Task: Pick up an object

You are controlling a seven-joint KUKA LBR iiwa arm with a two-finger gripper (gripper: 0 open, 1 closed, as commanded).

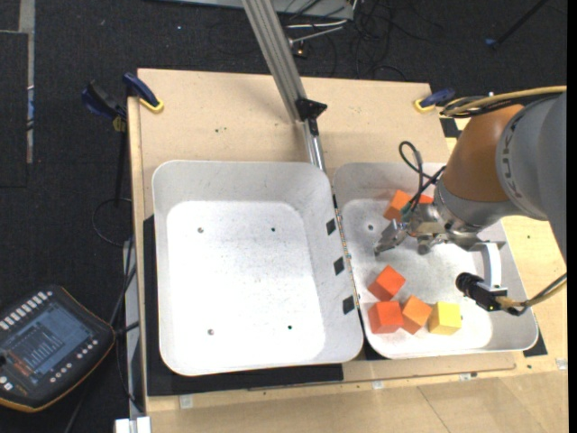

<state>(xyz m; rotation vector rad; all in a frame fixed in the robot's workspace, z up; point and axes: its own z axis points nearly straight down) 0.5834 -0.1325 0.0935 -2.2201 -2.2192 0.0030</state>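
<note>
Several blocks lie in the right bin (514, 332). One orange block (398, 205) sits near the bin's back, partly behind the wrist. Another orange block (389, 282) lies mid-bin. Along the front edge stand a red-orange block (386, 317), an orange block (416, 312) and a yellow block (445, 317) in a row. My gripper (394, 239) is low over the bin floor, between the back orange block and the mid-bin one, just below and left of the back block. No block shows in its grasp.
The left bin (171, 242) lies beside the right one, with a shared raised wall (338, 242) between them. A metal pole (275, 48) slants in from the top. Clamps (144, 93) hold the bench's back corners. A teach pendant (45, 341) lies at lower left.
</note>
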